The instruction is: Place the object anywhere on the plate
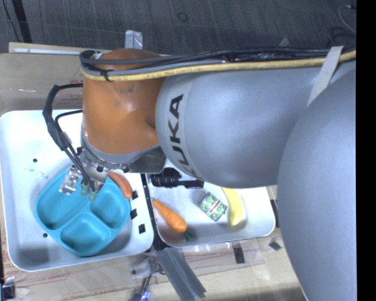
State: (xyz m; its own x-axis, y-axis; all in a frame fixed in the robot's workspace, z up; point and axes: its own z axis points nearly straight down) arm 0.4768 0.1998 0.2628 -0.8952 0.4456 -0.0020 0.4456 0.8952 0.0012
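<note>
A blue divided plate (81, 221) lies in the left bin (19, 168). My gripper (81, 185) hangs just over the plate's far compartment, under the arm's orange band. Its two metal fingers (69, 182) stand apart with nothing between them, so it is open. A small orange carrot-like object (120, 184) lies at the plate's upper right rim, just right of the gripper and apart from it. The arm hides its upper end.
The right bin (263, 227) holds a second carrot (169, 215), a green packet (212, 206) and a yellow banana (235, 208). The big grey arm covers most of the right bin and the back of both bins. A black cable (53, 127) loops over the left bin.
</note>
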